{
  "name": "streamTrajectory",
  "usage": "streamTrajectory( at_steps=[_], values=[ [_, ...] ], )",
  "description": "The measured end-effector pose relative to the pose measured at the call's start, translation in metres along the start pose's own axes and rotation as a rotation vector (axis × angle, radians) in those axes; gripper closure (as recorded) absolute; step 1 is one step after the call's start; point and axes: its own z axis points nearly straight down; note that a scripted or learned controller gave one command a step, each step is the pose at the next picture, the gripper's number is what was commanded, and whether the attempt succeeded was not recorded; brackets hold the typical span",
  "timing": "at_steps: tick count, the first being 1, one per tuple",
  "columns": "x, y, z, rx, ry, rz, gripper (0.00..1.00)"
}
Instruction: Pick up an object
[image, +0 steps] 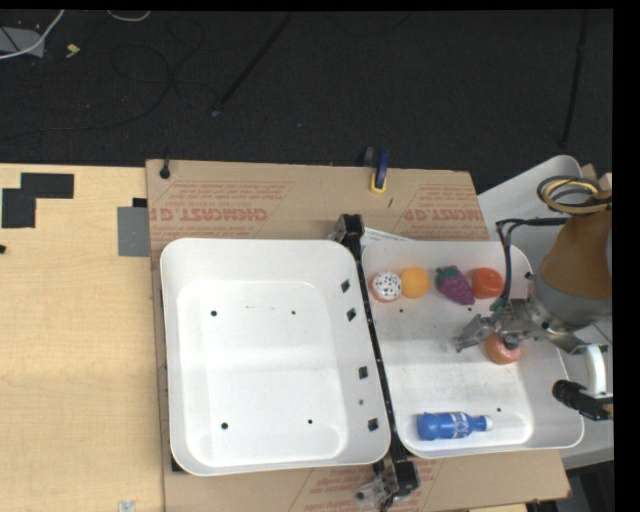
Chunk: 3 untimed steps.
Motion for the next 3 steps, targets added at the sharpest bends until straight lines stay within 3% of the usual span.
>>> streamTrajectory(
  at_steps=[1, 2, 3],
  values=[
    [-0.005, -0.003, -0.007, 0.007, -0.005, 0.005, 1.0],
    [0.062, 0.054, -0.138, 0.0, -0.009, 0.003, 1.0],
    [0.133, 0.044, -0.158, 0.011, -0.006, 0.007, 1.0]
  ],
)
